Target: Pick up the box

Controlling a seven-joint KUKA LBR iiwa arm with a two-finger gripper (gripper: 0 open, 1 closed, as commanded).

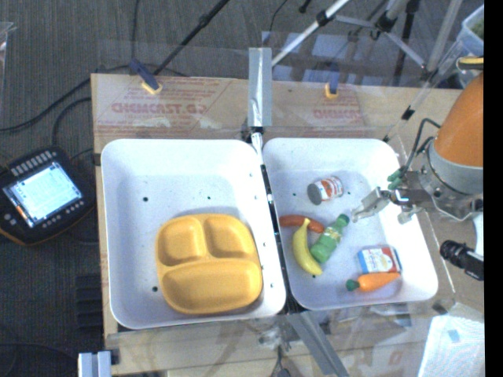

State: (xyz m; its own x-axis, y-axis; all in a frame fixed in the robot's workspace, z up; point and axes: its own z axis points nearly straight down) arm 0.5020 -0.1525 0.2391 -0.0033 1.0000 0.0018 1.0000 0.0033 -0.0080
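My gripper (pixel 377 201) hangs over the right bin (pixel 354 151), toward its 3 o'clock edge, with my orange-banded wrist behind it at the right. Whether it is spread or pressed together I cannot tell; it sits low and slanted, and nothing shows pinched in it.

The box (pixel 379 258), blue, white and red, lies flat in the right bin at about 5 o'clock from the bin's middle, and at roughly 6 o'clock from my gripper, apart from it. Just beside the box at its 6 o'clock lies a carrot (pixel 374 282), its green end pointing to 9 o'clock; the two look to be touching.

Toward the bin's middle, a green bottle (pixel 328 239) lies tilted, its cap pointing toward 1 o'clock. A banana (pixel 305 250) lies against the bottle's 9 o'clock side. At the banana's 12 o'clock end sits a small red and orange thing (pixel 300 222) that I cannot make out. A can (pixel 325 188) with a red and white label lies on its side at 12 o'clock from the bottle, apart from it.

The left bin (pixel 141 171) holds a yellow tray (pixel 208 262) with three compartments, lying toward the bin's 5 o'clock corner.
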